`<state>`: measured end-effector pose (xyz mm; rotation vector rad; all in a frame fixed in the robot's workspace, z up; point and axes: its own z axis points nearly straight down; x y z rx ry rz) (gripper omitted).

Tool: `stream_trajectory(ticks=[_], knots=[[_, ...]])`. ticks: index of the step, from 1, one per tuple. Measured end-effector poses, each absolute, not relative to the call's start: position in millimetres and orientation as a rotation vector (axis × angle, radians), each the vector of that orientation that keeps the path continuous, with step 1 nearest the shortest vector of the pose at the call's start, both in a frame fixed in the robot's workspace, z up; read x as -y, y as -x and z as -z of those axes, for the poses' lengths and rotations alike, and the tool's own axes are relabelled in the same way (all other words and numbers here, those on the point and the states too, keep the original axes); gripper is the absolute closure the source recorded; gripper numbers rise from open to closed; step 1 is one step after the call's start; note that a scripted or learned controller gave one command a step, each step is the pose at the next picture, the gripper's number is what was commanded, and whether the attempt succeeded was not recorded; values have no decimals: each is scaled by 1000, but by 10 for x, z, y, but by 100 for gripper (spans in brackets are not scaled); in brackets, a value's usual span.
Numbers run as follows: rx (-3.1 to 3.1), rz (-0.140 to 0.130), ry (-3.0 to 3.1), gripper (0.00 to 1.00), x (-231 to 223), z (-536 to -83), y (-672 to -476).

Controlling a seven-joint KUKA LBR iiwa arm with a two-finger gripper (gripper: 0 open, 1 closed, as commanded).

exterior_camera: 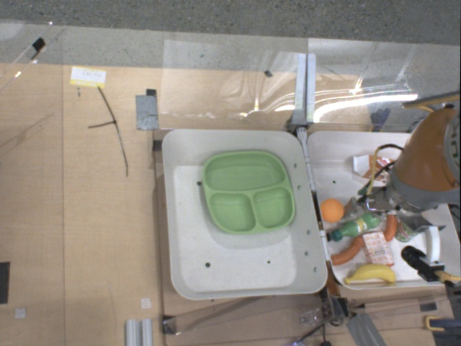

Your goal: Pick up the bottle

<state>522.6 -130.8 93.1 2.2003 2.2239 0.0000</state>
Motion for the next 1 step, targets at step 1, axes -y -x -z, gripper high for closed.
stream_trajectory(ticks=[1], knots=[[-2227, -7, -2196, 100, 1297, -1043, -5244]])
